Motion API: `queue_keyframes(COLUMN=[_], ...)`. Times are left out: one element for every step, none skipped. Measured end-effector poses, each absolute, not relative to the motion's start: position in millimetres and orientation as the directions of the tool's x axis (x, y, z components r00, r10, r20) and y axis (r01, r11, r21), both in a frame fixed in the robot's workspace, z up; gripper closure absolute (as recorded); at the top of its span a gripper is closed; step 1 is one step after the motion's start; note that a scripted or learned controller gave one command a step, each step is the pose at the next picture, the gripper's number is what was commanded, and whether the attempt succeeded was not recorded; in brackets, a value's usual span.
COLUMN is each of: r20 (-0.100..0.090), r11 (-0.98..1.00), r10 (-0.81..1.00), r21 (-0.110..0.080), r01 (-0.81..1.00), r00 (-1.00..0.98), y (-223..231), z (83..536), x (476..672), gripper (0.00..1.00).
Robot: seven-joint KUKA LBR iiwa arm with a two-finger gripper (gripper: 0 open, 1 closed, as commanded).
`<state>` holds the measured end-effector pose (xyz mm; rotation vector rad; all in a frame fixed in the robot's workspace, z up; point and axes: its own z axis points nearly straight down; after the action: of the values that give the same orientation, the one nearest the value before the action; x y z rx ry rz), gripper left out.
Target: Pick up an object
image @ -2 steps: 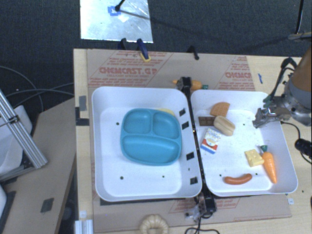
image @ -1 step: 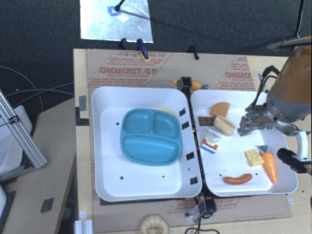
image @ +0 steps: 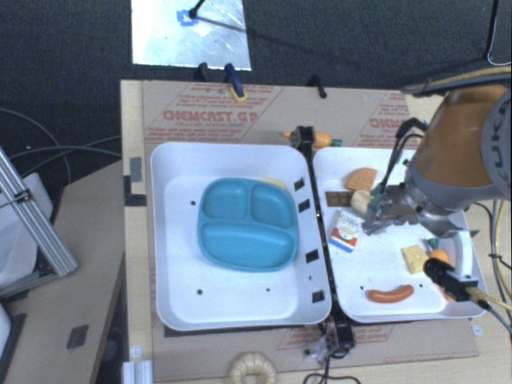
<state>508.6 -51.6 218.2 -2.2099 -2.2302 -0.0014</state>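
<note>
1. i see the arm (image: 468, 146) reaching in from the right, with the gripper (image: 376, 218) low over the right bin (image: 384, 282), near its left side.
2. the fingers are a dark blur against the white floor from this angle; i cannot tell whether they are apart or together, and i see nothing clearly between them.
3. candidate objects all lie in the right bin: a small red, white and blue carton (image: 345, 232) just beside the gripper on its left, a pale round piece (image: 361, 202) touching or nearly touching it from above, a tan slice (image: 362, 178) further back, a yellow cube (image: 414, 258) to its right, and a sausage (image: 390, 294) near the front wall.
4. the left bin (image: 172, 214) holds a blue divided plate (image: 246, 222), well apart from the gripper.
5. my judgement: the pick is not yet done. the gripper is down at object height, so i'd call this the grasp attempt; a confirmed closure and a lift are left.
</note>
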Motion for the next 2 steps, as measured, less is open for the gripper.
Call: queue_keyframes(r20=[0.001,0.0], r11=[0.006,0.001], r10=[1.0,1.0], r21=[0.003,0.0], r01=[1.0,1.0], r00=[-0.006,-0.001], y=[-47,-47], z=[233,229], x=[502.2,491.9], gripper=[1.0,1.0])
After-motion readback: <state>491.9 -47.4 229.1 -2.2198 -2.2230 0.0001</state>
